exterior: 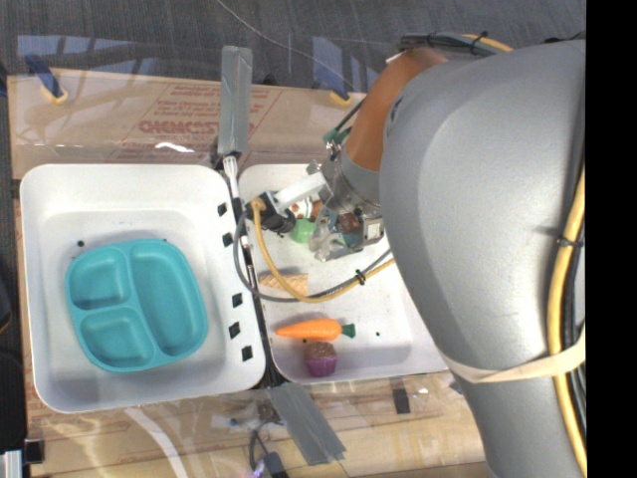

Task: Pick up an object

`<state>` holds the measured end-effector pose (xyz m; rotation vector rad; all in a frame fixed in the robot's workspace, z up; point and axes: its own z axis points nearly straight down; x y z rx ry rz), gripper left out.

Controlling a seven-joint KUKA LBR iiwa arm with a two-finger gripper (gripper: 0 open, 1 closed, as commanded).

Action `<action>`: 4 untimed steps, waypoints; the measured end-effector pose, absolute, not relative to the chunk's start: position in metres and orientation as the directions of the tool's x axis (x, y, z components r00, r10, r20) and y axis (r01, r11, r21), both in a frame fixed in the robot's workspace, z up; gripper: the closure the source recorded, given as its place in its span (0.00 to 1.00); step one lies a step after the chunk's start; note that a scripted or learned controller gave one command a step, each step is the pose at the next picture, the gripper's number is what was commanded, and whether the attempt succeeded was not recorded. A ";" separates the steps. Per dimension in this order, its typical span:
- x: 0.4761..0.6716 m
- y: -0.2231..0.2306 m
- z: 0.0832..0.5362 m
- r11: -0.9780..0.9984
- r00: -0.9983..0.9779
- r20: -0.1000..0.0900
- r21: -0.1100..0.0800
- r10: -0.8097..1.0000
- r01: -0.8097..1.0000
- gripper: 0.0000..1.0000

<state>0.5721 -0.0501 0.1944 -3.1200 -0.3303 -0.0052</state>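
Two small things lie loose near the front of the right bin [398, 352]: an orange carrot [313, 331] with a green tuft at one end, lying on its side, and just below it, touching or nearly so, a little purple cup-shaped piece [319, 359] with a brown top. Both look like toy food in hard plastic, so I judge them light, stiff and somewhat slick, not fragile. The carrot seems the easier pick: take it across its thick middle, jaws closing on the two long sides, since the tapered tip would slide out. The purple piece is squat and would need a pinch across its round wall.

The gripper [323, 232] sits low over the back half of that bin, well apart from the carrot, amid yellow and black cables [284, 285]; something green [303, 232] shows at its tip, but whether it is clenched or released cannot be told here. The left bin [40, 297] holds a teal divided tray [134, 304]
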 end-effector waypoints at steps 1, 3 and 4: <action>0.571 -0.049 0.201 -0.976 0.976 -0.005 -0.007 0.216 0.215 1.00; 0.476 -0.003 0.192 -0.978 0.978 -0.006 -0.004 0.208 0.208 1.00; 0.477 -0.003 0.202 -0.977 0.977 -0.006 -0.005 0.212 0.212 1.00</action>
